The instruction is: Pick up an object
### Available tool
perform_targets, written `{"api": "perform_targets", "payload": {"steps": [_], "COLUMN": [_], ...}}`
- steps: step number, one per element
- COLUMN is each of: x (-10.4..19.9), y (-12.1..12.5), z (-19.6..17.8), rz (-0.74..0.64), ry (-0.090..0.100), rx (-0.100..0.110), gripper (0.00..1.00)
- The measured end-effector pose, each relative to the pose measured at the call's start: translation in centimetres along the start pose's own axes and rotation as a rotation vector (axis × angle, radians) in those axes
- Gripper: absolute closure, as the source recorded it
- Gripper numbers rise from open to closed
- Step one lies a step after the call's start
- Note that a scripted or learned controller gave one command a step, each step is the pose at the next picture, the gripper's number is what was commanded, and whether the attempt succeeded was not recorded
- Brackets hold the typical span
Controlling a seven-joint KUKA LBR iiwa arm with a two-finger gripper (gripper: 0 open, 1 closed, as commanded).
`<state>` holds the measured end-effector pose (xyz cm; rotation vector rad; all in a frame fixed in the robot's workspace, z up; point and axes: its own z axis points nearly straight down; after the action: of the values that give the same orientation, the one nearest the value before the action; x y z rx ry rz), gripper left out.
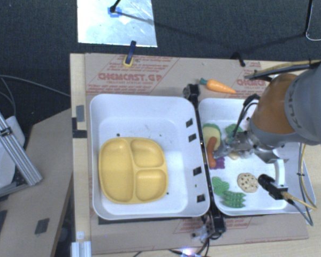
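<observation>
Reaching in from the right, the hand (228,148) is low inside the right bin (224,108), close to its left wall. Whether the hand is released or clenched I cannot tell, because the wrist covers it from above, and no thing is seen grasped in it.

Several toy foods lie in this bin. A bunch of purple grapes (219,163) is just beside the tip of the hand, maybe touching it. An orange-red sausage (210,151) lies along the left wall, next to the grapes. Above the sausage there is a green and yellow toy fruit (212,131), and a small green piece (234,128) shows near the arm, partly hidden by it. In the lower part of the bin lie a green leafy piece (220,184), a pea pod (232,198) and a round cookie (247,182) with dark spots; these three are near one another and apart from the hand.

In the left bin (144,111) a yellow divided plate (132,169) with three compartments rests flat in the lower left part.

Both bins stand on a cardboard sheet (166,71) with red lettering, which lies on the tabletop (48,143). A toy carrot (218,86) lies on this sheet, outside the bins, just above the right bin. A small blue and yellow object (130,54) lies at the top edge of the sheet; what it is I cannot tell.
</observation>
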<state>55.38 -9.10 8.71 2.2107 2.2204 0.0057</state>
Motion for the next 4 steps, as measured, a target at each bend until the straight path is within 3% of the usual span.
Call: {"api": "perform_targets", "payload": {"steps": [1,2,4], "x": [-0.44,0.22,0.21], "y": [-6.2,-6.41,-6.41], "z": [0.02,-0.14,-0.13], "rz": [0.006,0.008,0.01], "ry": [0.003,-0.008,-0.006], "rx": [0.003,-0.006,-0.006], "gripper": [0.0,0.0,0.0]}}
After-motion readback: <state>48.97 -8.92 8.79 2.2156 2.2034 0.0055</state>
